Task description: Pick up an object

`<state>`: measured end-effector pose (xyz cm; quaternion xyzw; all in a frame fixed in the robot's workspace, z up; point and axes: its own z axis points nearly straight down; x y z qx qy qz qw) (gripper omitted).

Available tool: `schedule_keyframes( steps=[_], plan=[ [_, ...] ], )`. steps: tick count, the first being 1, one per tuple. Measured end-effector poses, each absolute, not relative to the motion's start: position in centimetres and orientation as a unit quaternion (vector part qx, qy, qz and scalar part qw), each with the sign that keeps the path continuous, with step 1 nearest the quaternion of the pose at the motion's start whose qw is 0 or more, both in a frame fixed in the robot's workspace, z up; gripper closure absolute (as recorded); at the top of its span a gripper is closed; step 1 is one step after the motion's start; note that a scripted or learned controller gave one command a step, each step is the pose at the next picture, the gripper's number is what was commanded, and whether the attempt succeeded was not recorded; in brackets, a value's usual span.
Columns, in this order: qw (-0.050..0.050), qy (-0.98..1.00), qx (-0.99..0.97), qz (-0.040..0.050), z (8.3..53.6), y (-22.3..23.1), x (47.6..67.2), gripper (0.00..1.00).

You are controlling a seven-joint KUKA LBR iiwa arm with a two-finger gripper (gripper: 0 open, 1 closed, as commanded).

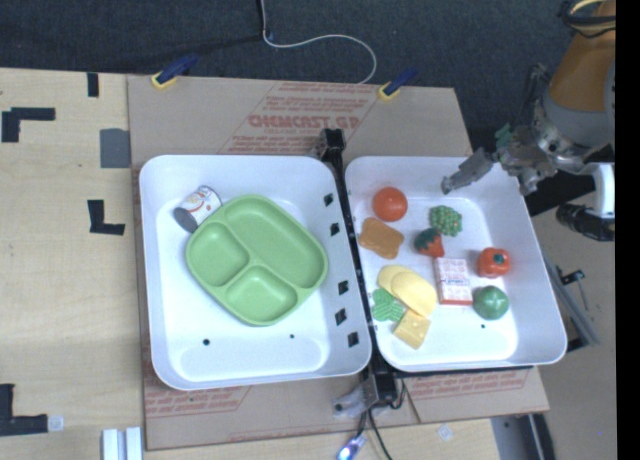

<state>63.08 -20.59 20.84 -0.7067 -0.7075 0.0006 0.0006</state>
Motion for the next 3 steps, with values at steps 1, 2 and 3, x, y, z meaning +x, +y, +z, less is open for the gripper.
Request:
schedule_keyframes(
  steps=[1,2,3],
  plan=[
    [0.001,-0.708,-0.706,0.0015,14.6,-20.3,62.7,0.00],
    [0.001,-0.708,-0.706,0.0015,8.4,-20.4,63.0,0.00],
    [0.000,-0.708,-0.707,0.0009,8.4,-20.3,63.0,0.00]
  ],
)
